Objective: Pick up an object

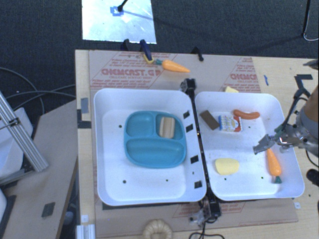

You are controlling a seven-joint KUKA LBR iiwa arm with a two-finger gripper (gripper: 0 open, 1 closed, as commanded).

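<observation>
Gripper (273, 144) is hovering at right of frame over the right bin (259, 193), fingers seeming spread, gripping nothing. Toy carrot (272, 164) is lying just below it, slanting toward the bin's lower right corner. Risk: the closing fingers may be landing high on the tapered body, squeezing it out sideways toward the wall. Yellow piece (227, 166) is sitting left, well apart.

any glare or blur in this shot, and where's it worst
Camera view: strong glare washes out the shiny silver square sheet on the dark floor; the two white bins look bright but keep detail; the grey gripper at the right edge is soft, slightly blurred.
</observation>
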